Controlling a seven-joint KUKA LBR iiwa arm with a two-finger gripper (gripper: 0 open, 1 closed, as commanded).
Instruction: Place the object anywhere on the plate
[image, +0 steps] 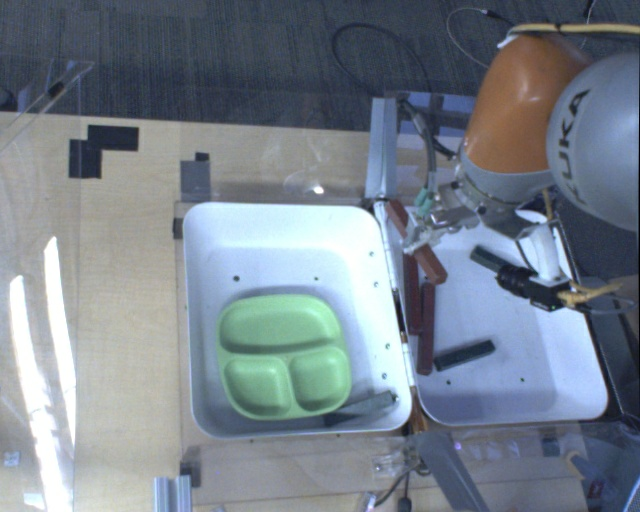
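Two white bins on the desk: green plate (285, 355) in the left bin (210, 240), dark bar (464, 354) lying loose in the right bin (520, 390). Hand (430, 222) near the divider by brown sticks (424, 300); grip state impossible to tell. Best done by centring over the bar, closing across its narrow width, lifting clear of the rims, then releasing low over the plate.

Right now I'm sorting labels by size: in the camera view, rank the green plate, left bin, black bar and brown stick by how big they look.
1. Left bin
2. Green plate
3. Brown stick
4. Black bar

The stick looks clearly longer than the bar, though both are slim.
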